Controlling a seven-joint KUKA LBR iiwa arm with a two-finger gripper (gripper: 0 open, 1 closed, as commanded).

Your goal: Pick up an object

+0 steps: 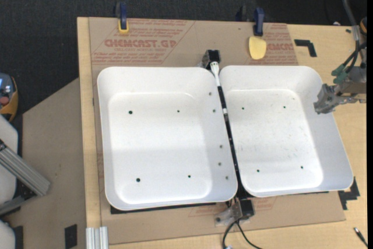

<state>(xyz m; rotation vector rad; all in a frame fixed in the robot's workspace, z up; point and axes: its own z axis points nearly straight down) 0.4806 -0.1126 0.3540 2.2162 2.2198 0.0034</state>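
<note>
My gripper (324, 103) sits at the right bin's (274, 183) right rim. I cannot tell how it stands. A yellow thing (257, 47) lies beyond the bins.

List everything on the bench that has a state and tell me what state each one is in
Left bin: flat on the board, beside the right bin.
Right bin: flat, speckled floor.
Gripper: at the right bin's right rim.
Yellow piece: on the board behind the right bin, outside both bins.
Blue clamps: on the board's far edge.
</note>
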